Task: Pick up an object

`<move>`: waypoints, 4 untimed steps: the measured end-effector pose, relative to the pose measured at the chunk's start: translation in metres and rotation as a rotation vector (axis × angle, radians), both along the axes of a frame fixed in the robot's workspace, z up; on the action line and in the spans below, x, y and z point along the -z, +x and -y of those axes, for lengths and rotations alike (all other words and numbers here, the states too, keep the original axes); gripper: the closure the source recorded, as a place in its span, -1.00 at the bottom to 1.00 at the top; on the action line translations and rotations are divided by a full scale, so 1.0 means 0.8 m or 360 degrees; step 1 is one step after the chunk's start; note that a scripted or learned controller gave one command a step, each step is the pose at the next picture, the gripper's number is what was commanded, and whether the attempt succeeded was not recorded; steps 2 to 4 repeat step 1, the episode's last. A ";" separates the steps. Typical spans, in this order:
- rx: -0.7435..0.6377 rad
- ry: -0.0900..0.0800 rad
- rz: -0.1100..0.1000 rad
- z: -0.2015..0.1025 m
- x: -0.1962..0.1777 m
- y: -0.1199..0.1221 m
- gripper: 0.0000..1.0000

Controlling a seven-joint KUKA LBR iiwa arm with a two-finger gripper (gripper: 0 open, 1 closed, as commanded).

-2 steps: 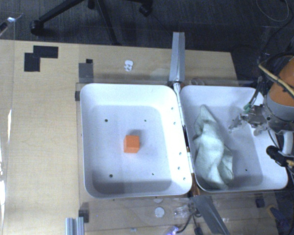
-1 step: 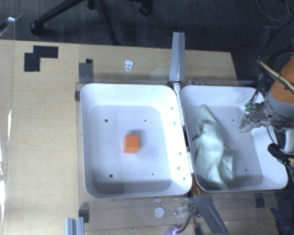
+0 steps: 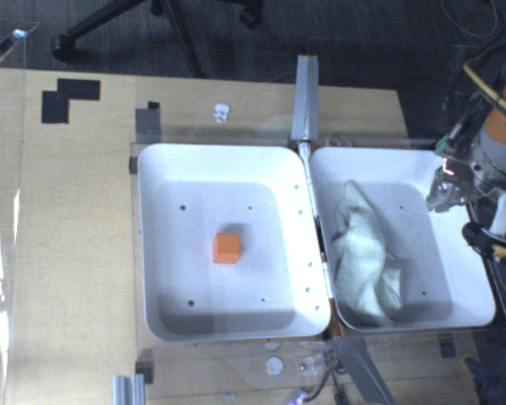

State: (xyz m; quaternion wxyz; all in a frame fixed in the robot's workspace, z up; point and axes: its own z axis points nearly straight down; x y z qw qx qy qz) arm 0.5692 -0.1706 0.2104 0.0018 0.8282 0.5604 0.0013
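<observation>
On a pale wooden desk (image 3: 67, 251), seen from above at a slant, two shallow white bins sit side by side. An orange cube (image 3: 227, 248) rests near the middle of the left bin (image 3: 164, 226). A crumpled white cloth (image 3: 364, 256) lies in the right bin (image 3: 422, 285), toward its left side. At the right bin's far right rim sits the gripper (image 3: 449, 194); whether it is open or closed cannot be told.
</observation>
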 end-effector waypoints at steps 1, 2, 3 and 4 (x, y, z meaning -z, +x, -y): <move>0.0368 0.0002 -0.0003 -0.033 -0.068 -0.034 1.00; 0.0368 0.0002 -0.0003 -0.033 -0.068 -0.034 1.00; 0.0368 0.0002 -0.0003 -0.033 -0.068 -0.034 1.00; 0.0368 0.0002 -0.0003 -0.033 -0.068 -0.034 1.00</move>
